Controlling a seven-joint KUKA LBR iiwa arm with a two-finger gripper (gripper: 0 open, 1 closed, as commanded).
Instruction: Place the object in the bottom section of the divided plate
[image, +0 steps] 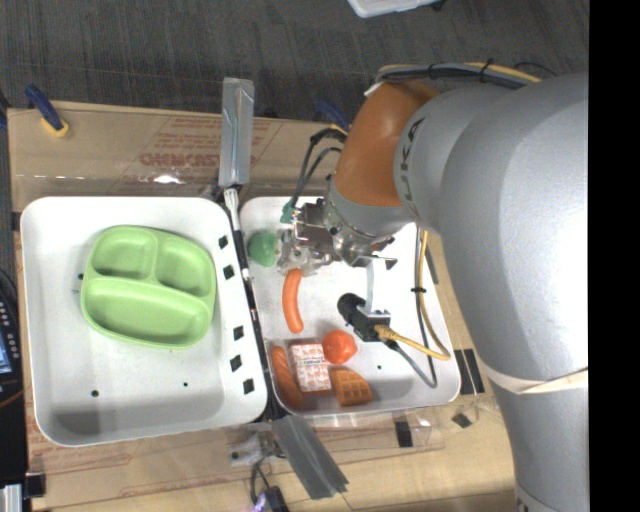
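Grey arm (520, 200), orange band (375, 150) above the wrist: looming nearest the lens and reaching in from the right over the right bin (395, 392). Gripper (305, 242): sitting low in that bin's upper-left part. Whether it is open or closed cannot be told, since its own hardware is crowding the tip, and nothing is showing as held. Green ball (263, 248): lying just beside the gripper on the side toward the dividing wall. Long orange piece (292, 300), sausage-shaped: lying just below the gripper, its upper end running up to the tip — contact not determinable. These two are standing as the likeliest candidates for the object, a judgement from nearness alone. Further out, along the bin's near edge, four items are lying: a round orange-red piece (340, 347), a red-and-white packet (308, 366), a second orange sausage shape (281, 372) pressing against the packet's left side, and a waffle-like square (351, 386). Left bin (120, 405): carrying the green divided plate (84, 295), well apart from the gripper and across the wall between the bins. Bottom section (140, 318), the long compartment, is showing bare green, as are the two smaller ones above it. Status: the task is appearing to sit at the picking stage — grasp unconfirmed, with lift, carry across and release into the bottom section all remaining.
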